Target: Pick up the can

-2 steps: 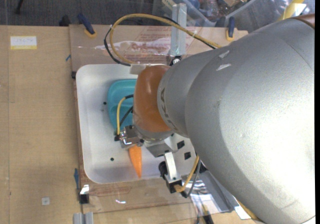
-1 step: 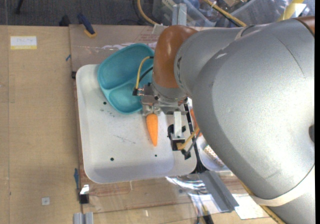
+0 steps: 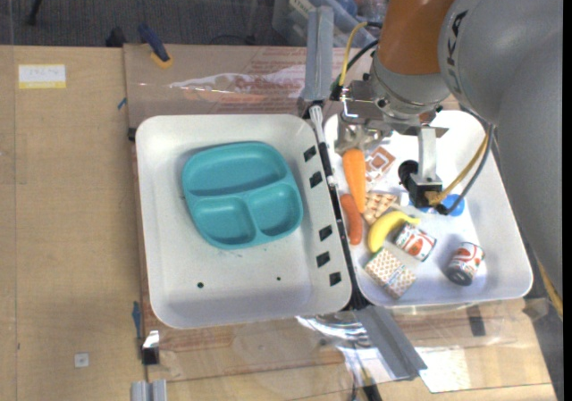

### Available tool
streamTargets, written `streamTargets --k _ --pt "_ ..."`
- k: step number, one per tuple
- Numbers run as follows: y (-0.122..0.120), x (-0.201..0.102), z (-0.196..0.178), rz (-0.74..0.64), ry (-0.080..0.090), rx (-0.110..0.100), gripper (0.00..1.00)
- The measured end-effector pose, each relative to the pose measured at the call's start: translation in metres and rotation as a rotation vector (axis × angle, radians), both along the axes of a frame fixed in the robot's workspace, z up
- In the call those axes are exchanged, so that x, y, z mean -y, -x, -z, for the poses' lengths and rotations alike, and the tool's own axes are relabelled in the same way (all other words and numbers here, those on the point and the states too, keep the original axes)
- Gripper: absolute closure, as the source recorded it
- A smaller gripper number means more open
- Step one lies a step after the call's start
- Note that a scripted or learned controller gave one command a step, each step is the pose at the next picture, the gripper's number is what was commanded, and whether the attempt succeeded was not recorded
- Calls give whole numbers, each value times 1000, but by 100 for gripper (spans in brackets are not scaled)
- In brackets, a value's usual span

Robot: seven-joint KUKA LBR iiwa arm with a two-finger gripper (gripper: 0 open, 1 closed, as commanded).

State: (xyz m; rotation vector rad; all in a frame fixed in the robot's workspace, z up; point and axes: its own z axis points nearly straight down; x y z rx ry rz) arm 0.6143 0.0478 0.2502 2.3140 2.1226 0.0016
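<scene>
So we're hovering over the back of the right shallow white bin (image 3: 500,212), with the two-finger gripper (image 3: 361,136) low over the orange plastic carrot (image 3: 355,174); whether it's wide or narrow we can't tell, since the wrist blocks it, and nothing is visibly held. Two can candidates: a small red-and-white can lying on its side (image 3: 464,263) near the front right corner, apart from everything, and a similar red-and-white can (image 3: 414,242) touching the yellow banana (image 3: 388,228) and just beside the patterned cardboard box (image 3: 391,270). We'd go for the corner one: clear space all round. We'd move toward the front right, line the jaws across the can's short axis so it can't roll out, and watch the bin wall on descent. The teal divided plate (image 3: 239,192) in the left bin is irrelevant
</scene>
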Motion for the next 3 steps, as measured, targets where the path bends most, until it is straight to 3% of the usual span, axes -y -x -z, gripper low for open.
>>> streamTargets --k 1,2,3 --pt "26 -173 -4 -20 -1 0 100" --pt "-52 -41 23 -148 1 0 100" --pt "-52 -117 26 -151 0 3 100"
